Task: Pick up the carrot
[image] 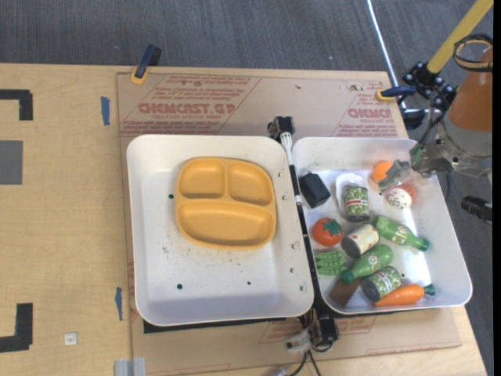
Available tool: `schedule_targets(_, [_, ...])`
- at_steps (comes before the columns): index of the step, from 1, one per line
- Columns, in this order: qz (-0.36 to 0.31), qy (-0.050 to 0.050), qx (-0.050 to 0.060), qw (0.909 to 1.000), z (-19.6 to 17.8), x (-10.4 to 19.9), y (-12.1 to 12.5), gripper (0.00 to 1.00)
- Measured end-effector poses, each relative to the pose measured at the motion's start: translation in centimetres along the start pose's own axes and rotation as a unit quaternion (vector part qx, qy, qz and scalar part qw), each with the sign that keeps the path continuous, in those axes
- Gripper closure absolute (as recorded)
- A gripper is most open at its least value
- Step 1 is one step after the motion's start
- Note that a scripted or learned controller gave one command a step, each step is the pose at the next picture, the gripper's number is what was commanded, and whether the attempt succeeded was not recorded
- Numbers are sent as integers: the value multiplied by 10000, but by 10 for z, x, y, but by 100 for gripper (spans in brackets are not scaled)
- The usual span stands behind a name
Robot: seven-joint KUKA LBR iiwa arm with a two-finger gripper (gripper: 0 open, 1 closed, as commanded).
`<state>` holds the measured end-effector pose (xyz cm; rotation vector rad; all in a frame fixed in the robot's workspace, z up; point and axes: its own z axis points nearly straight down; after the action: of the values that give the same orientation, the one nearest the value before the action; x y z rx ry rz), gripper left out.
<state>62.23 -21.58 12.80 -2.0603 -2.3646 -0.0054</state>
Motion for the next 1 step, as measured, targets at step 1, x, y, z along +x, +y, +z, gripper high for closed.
schedule_targets(1, [1266, 14, -7, 9920, 43, 21, 41, 0])
